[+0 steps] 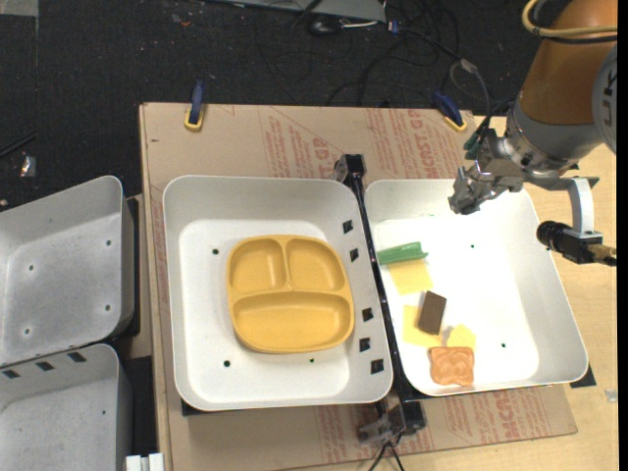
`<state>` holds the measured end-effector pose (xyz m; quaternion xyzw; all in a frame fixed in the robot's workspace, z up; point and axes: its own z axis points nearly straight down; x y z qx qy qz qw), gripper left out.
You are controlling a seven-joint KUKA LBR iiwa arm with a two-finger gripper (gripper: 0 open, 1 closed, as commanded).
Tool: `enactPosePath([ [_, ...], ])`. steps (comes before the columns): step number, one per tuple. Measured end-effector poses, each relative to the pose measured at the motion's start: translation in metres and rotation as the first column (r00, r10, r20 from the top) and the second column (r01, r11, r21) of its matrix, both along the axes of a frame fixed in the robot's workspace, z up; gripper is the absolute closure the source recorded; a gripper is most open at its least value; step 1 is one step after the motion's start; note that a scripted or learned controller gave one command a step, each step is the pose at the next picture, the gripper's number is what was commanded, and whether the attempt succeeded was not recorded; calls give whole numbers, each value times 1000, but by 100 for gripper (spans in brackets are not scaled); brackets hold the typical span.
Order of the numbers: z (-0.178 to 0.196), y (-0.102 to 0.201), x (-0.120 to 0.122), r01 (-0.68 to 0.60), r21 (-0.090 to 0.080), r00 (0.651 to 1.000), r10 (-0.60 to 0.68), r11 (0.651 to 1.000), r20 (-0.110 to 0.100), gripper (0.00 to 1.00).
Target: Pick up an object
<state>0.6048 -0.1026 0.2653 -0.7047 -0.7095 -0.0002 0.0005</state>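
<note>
In the right bin [510, 292] lie a green stick [400, 254], two flat yellow pieces [409, 280], a small brown block [431, 313] and an orange waffle-like piece [451, 365]. My gripper [465, 200] hangs over the far edge of that bin, well above and to the right of the green stick. Nothing shows between its fingers. The left bin [191, 224] holds a yellow divided plate [290, 293].
Both bins rest on a cardboard sheet [265, 135] with blue and yellow clamps at its far edge. A black divider [365, 263] runs between the bins. Grey trays [59, 263] lie to the left, off the bench. Cables cross the dark floor behind.
</note>
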Motion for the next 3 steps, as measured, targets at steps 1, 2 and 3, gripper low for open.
enactPosePath([
  [1, 3, 49, 11, -1, 0, 1000, 1, 1000, 3, 100],
  [2, -14, 101, 11, -1, 1, 1000, 1, 1000, -2, 100],
  [3, -9, 153, 19, -1, 0, 1000, 1, 1000, 3, 100],
])
